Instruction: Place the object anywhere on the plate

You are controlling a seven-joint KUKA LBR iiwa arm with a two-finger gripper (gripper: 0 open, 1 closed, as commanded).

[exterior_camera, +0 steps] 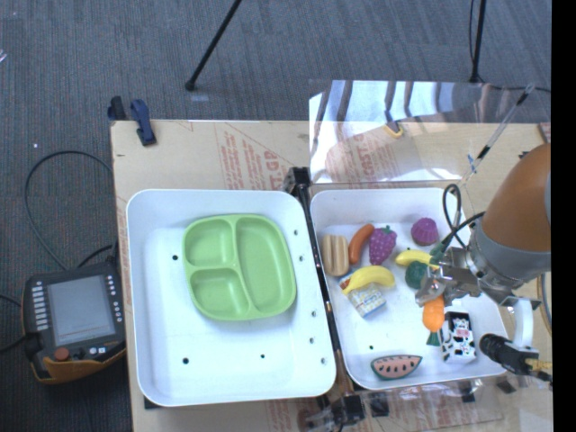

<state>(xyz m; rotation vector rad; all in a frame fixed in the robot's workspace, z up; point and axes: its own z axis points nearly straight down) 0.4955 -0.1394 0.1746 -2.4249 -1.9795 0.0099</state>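
The green three-compartment plate (240, 266) lies in the left bin (153, 349), well apart to the left of the gripper (438, 292), which hangs over the right bin (360, 372). Its grip cannot be told. A small orange carrot-like toy (434, 317) sits just beneath it, rounded, between the banana (368, 279) and milk carton (459, 337).
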